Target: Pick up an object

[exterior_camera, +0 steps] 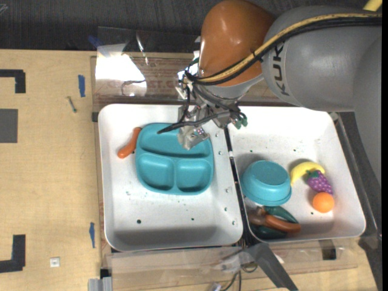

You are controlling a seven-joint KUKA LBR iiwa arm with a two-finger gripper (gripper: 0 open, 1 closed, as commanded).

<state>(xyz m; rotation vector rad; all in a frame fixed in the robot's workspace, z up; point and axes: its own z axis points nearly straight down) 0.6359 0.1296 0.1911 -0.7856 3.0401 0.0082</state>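
The gripper hangs over the far right part of the blue divided plate, at the upper edge of the left bin. Its metal fingers are small and partly blurred, so it is not possible to tell how far they are open, or if anything is between them. The plate lies flat in the middle of the left bin, directly under the gripper and spreading toward the near side and the left from it; its two smaller compartments are on the near side. An orange carrot-shaped piece leans against the left rim of the plate, to the left of the gripper and apart from it. Above the gripper there is the orange band of the grey arm, which comes in from the right. In the right bin a blue bowl stands near the wall that divides the bins. Beside it on the right lie a yellow banana, purple grapes and an orange, close together. In front of the bowl lies a brown sausage-shaped piece on something dark green.
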